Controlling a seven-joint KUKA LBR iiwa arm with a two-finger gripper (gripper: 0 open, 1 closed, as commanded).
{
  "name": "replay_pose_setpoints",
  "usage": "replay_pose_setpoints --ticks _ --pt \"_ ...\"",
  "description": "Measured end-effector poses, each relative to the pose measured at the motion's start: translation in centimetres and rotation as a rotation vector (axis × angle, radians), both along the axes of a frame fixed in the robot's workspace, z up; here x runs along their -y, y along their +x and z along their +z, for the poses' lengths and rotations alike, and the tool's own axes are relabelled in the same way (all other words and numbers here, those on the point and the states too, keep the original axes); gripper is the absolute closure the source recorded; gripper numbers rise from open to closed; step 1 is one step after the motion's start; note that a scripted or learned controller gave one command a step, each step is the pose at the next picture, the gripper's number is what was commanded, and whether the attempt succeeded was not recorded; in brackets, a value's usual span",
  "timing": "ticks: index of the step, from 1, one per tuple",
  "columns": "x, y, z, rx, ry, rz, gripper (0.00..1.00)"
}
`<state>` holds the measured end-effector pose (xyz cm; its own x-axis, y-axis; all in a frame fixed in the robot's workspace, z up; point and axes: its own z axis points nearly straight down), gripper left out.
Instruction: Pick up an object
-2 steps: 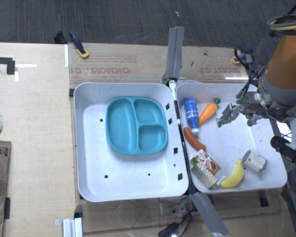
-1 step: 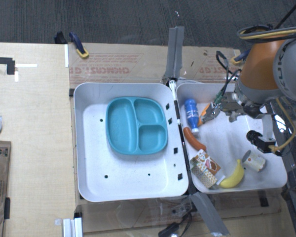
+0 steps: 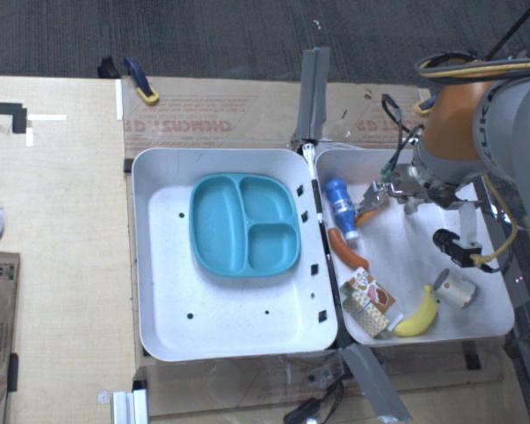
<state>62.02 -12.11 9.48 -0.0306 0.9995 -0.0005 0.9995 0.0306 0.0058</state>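
Pale wooden worktop (image 3: 53,237) fills the left of the frame, and on it two shallow white plastic bins stand side by side. At centre, the left bin (image 3: 159,307) carries a turquoise three-compartment plastic plate (image 3: 245,225). Across the shared wall, the right bin (image 3: 490,321) holds a blue plastic bottle with a white cap (image 3: 341,203) lying near its left wall, an orange-red sausage-shaped toy (image 3: 347,249) just below it, then a patterned snack packet (image 3: 368,299), a yellow banana (image 3: 419,314) and a small white cup on its side (image 3: 457,291) toward the lower right. The hand (image 3: 372,201) hangs at the upper middle of this bin, just right of the bottle; whether its fingers are apart or together cannot be told. The bottle lies nearest, to the hand's left in the frame, its long axis running up and down the frame, so it seems the likeliest pick.
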Motion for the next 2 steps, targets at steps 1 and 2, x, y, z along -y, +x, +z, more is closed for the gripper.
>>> replay_pose_setpoints --ticks 1,2 --pt "0.2 -0.1 0.8 -0.003 -0.001 -0.005 1.0" --pt "-3.9 1.3 13.9 -0.006 -0.001 -0.048 1.0"
